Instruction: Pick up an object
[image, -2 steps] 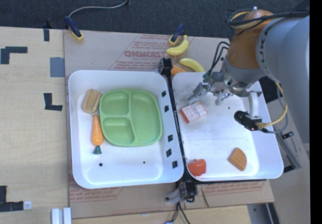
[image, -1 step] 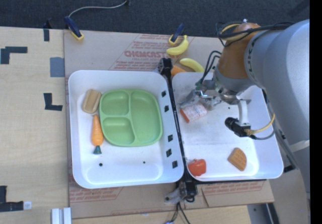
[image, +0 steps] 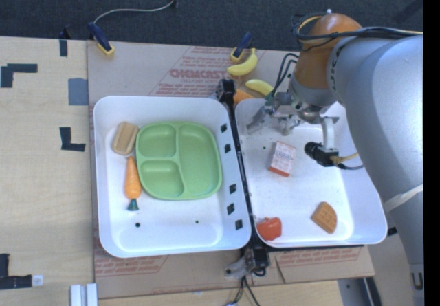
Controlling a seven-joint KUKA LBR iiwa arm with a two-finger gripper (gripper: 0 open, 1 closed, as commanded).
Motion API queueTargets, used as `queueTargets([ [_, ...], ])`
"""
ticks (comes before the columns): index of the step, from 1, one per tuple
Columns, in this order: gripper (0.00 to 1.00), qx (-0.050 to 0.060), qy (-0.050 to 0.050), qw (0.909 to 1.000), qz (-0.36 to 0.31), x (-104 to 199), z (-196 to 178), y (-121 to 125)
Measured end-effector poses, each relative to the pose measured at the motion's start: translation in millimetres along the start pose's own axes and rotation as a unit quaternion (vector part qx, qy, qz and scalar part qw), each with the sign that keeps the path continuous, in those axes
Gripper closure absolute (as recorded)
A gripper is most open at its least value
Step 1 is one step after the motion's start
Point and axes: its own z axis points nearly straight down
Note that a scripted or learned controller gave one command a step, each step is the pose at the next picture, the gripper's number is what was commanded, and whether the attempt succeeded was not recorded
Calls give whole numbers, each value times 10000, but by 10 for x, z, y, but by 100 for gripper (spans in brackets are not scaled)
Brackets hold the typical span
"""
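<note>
1. From the camera view, we see the tool (image: 269,117) low over the right bin's (image: 357,191) far left part, fingers spread apart and gripping nothing.
2. We find the small carton (image: 281,159) lying flat just in front of the tool, apart from it.
3. We note a tomato (image: 269,228) and a bread piece (image: 324,217) near the front rim.
</note>
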Motion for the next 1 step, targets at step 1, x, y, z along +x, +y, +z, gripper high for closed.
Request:
queueTargets([
  [1, 0, 4, -4, 10000, 7, -22, -10, -627],
])
